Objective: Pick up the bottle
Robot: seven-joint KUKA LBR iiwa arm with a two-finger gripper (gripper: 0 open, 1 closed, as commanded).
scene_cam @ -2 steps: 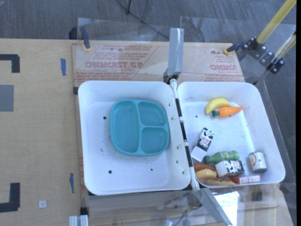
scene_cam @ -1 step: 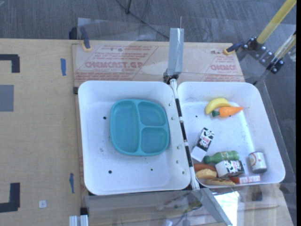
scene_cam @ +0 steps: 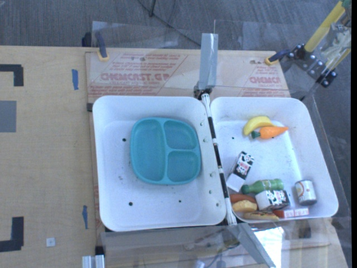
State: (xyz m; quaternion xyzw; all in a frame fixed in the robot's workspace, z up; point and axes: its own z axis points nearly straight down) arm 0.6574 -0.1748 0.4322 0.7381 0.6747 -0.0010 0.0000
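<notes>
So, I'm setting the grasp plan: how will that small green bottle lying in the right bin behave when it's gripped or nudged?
The small green plastic bottle lies on its side, so its round body would probably roll if nudged. It looks rigid and light. It rests against the black-and-white carton and other food items near the white right bin's front wall, so fingers may bump neighbours.

A smooth, slightly glossy plastic look is shown by the green bottle, the teal tray and the white bins. The bench appears as matt wood.
</notes>
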